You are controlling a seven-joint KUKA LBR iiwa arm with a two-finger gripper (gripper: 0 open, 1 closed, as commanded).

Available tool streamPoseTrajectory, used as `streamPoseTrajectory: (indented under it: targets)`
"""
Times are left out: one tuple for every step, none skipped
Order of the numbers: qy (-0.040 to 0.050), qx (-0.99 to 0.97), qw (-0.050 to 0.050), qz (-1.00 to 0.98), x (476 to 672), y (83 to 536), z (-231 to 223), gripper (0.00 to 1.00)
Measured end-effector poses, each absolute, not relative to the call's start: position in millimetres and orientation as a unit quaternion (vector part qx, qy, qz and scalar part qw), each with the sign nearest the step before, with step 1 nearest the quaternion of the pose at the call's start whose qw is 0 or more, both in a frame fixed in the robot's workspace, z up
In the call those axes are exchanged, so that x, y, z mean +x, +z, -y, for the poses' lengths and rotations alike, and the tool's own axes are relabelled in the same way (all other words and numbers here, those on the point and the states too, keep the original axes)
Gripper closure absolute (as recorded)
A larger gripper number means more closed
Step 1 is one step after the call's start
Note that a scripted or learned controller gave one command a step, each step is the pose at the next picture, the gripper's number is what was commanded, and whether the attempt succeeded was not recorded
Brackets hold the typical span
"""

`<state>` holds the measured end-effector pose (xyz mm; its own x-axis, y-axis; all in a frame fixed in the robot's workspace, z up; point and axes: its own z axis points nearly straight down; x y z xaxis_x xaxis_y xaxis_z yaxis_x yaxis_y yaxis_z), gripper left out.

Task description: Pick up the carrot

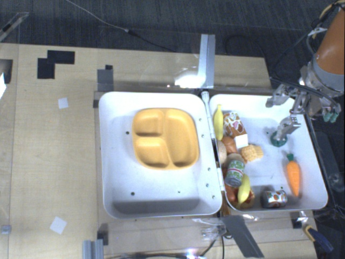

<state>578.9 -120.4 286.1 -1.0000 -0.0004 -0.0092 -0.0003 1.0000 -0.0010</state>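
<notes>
Carrot [292, 177] lies in the right bin [318, 198], near its right wall, long axis running near-far, green stub at the far end, taper pointing near. Smooth orange plastic look, rounded cone. It sits alone on bare white floor, apart from the other items, so approach looks clean.

Gripper [281, 135] is over the same bin, just far of the carrot and a bit left, not touching it. Nothing between the fingers; whether they're spread or closed I can't tell from this angle. Tip looks low, close to the bin floor, so my guess is it's lining up a descent but is offset from the target.

Rest of the clutter is stacked along the bin's left wall: banana [218, 122] upright against the divider, a printed packet [233, 124], corn [252, 153], a labelled can [235, 170], and a shiny can [274, 198] at the near edge, near the carrot's tip. That one is the closest collision risk.

Left bin [110, 144] holds a yellow divided tray [163, 137], matte, rounded corners.

Next move needs a shift near and right, fingers across the carrot's width
</notes>
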Motion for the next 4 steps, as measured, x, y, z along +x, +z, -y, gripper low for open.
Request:
streamPoseTrajectory:
  targets:
    - [-0.0002, 0.032, 0.001, -0.999, 553.7, 190, 168, 0.0]
    - [-0.0021, 0.02, 0.009, -1.0, 531.6, 90, 204, 0.0]
    - [-0.0032, 0.017, 0.013, -1.0, 535.0, 103, 203, 1.0]
    - [-0.0011, -0.149, 0.003, -0.989, 489.0, 108, 206, 1.0]
